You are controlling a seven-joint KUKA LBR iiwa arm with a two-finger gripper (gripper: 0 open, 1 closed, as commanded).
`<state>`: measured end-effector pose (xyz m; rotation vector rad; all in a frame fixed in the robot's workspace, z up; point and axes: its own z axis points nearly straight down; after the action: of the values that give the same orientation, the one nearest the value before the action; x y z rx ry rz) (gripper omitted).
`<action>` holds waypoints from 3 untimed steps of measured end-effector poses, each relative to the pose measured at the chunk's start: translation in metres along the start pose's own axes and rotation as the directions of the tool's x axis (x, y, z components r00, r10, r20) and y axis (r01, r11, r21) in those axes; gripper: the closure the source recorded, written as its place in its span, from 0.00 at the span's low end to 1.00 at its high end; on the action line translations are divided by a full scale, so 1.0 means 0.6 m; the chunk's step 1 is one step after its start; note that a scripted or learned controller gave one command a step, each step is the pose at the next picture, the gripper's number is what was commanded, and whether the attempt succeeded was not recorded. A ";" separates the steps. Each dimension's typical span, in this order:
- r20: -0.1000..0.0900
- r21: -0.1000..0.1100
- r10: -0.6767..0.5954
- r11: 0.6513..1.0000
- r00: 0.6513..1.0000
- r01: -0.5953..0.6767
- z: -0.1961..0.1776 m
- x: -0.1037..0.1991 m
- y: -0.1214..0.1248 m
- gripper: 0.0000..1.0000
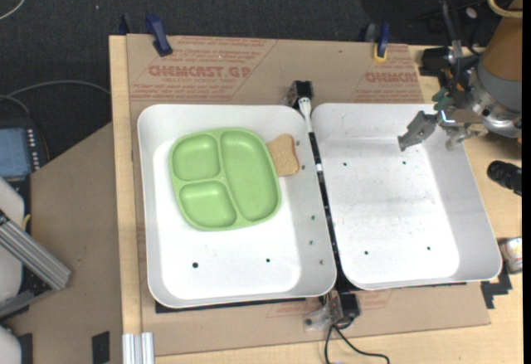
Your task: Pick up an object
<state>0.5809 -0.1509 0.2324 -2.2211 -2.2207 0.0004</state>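
A light green divided plate (224, 178) lies in the left bin (241, 271). A tan, bread-like slab (284, 155) rests against the plate's right rim, near the wall between the bins. My gripper (433, 136) hangs over the far right corner of the right bin (398, 221), well away from both objects. Its fingers (412, 135) are spread open with nothing between them.
The two bins sit on a cardboard sheet (207, 64) held by blue clamps at the back edge. A black fixture (300, 92) stands at the top of the seam between the bins. Cables and dark parts lie off the bench's right edge.
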 end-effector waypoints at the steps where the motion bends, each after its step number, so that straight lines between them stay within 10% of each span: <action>1: 0.002 -0.023 -0.007 1.000 1.000 0.007 -0.379 0.111 -0.025 0.00; 2: 0.004 -0.012 0.006 1.000 1.000 -0.006 -0.510 0.025 -0.141 0.00; 3: 0.004 -0.008 -0.001 1.000 1.000 0.001 -0.519 0.031 -0.135 1.00</action>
<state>0.5001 -0.1324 0.5440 -2.2263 -2.2273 -0.0034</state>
